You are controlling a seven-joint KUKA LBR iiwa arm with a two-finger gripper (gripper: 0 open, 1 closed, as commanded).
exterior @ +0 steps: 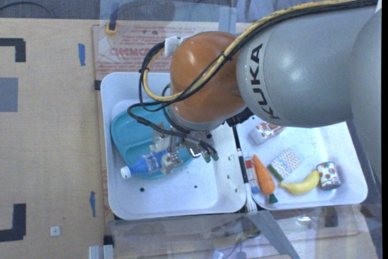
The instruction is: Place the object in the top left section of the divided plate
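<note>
A blue divided plate [126, 128] lies in the left part of the left bin [182, 200]. A clear plastic bottle [144, 165] with a white cap lies tilted across the plate's lower edge, cap pointing lower left. My gripper [168, 151] hangs under the orange wrist band, right over the bottle's right end and the plate's right side. The wrist hides most of the plate's right half, and I cannot make out whether the bottle is between the jaws.
The right bin [351, 191] holds a carrot [262, 174], a banana [300, 184], a small dotted can [328, 174], a patterned packet [285, 162] and a white-and-orange box [265, 131]. The grey arm covers the bins' upper right.
</note>
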